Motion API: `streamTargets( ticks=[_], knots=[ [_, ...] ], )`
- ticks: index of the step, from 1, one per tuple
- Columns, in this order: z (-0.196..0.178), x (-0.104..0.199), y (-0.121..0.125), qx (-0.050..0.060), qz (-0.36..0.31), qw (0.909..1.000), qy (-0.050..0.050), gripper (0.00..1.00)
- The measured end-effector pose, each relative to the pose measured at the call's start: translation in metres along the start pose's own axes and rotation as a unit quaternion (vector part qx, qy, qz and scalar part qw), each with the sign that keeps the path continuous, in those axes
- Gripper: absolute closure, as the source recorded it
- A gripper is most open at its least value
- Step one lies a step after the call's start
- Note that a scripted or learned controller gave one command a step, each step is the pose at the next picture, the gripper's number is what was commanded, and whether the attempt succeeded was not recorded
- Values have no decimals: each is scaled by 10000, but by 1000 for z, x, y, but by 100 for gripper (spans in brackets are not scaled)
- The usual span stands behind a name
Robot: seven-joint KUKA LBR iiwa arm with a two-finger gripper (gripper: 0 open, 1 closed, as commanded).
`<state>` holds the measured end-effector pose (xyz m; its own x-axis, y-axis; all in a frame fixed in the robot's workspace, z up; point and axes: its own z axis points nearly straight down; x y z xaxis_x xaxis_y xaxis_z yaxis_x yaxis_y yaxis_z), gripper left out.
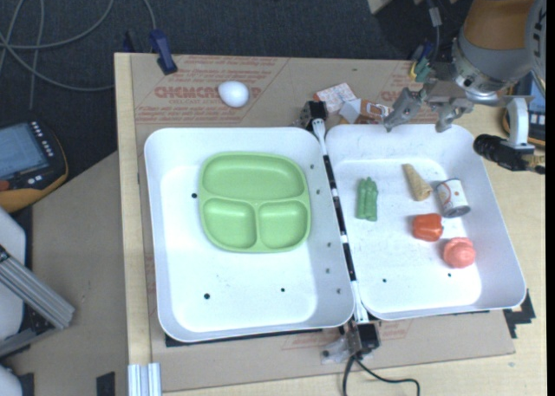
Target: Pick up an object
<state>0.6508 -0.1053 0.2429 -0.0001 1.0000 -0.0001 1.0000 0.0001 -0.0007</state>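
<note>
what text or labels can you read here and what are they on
"CHEMCRAFT"-like red print, on the cardboard sheet behind the left bin; blurred, so the spelling is unsure.
Smaller red print along the cardboard's back edge: too small to read.
Label on the small can in the right bin: too blurred to read.
Packets behind the bins: print unreadable.
</note>
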Motion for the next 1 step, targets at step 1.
streamTargets(
  ticks=[1],
  knots=[
    [158,-79,1,-5,3,10000,-5,0]
  ],
)
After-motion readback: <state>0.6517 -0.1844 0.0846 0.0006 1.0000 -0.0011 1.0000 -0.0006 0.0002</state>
